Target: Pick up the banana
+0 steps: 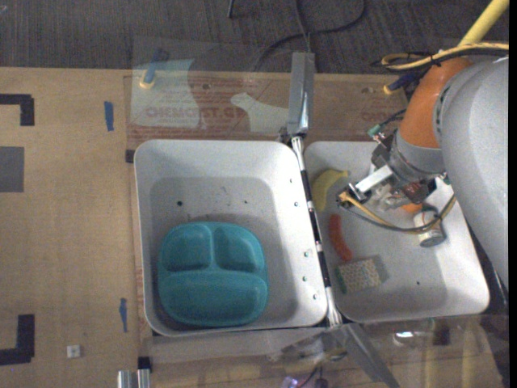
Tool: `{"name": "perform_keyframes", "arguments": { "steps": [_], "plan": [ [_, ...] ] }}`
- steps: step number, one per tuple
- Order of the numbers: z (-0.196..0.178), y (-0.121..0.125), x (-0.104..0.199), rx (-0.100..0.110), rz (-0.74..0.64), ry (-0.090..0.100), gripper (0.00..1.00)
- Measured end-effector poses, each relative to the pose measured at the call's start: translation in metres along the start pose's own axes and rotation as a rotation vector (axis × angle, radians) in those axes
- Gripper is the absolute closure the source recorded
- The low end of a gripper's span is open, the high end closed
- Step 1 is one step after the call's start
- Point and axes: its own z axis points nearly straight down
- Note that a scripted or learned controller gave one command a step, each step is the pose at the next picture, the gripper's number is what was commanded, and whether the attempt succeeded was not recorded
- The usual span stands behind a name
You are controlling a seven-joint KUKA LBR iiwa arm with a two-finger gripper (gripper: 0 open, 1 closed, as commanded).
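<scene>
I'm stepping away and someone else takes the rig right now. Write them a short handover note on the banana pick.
Gripper: low over the right bin, upper part; whether it is open or shut can't be made out.
Banana: yellow, at the right bin's upper left corner, just left of the gripper, lying in the bin.
Also in that bin: a red piece and a speckled sponge. The left bin holds a teal tray.
Done: arm is near the banana.
Left: grasp it and lift.
</scene>
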Motion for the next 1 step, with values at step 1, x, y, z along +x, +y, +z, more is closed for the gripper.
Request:
{"name": "perform_keyframes", "arguments": {
  "steps": [1],
  "plan": [
    [0.0001,-0.0001,0.0000,0.000,0.000,0.000,0.00]
  ]
}}
